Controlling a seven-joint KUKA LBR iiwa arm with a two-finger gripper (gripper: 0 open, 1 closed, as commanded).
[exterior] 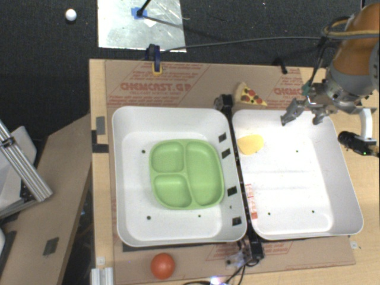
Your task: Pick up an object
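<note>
Landmark for all positions: the black hinge strip (237, 186) running between the two bins.

Far left of the strip, outside the bins: a small white ball (71, 15) on the dark cloth, and a red-orange ball (162, 265) on the cardboard near the lower edge. Neither lies within either bin.

Left of the strip: the left bin (130, 129) holds a green divided plate (186, 173), three compartments, lying flat near the bin's middle. Likely stiff moulded plastic, light, but broad and low; a two-finger pincer could take it only by the rim.

Above the strip's top end, on the cardboard just outside the bins: a toy pizza slice (250, 95).

Just right of the strip, upper part of the right bin (309, 200): a small yellow piece (250, 143), rounded with a flat look, lying on the bin floor near the bin's left wall. This is the only loose thing in that bin, so I take it as the pick target. Judgement: toy food, light, probably smooth plastic and somewhat slippery; not fragile. Low profile means the fingers must come right down to the floor and close across its narrower width, away from the wall.

Further right of the strip, over the right bin's upper rim: the gripper (304, 113), fingers spread wide apart, nothing between them. It hangs well apart from the yellow piece, on its right.
</note>
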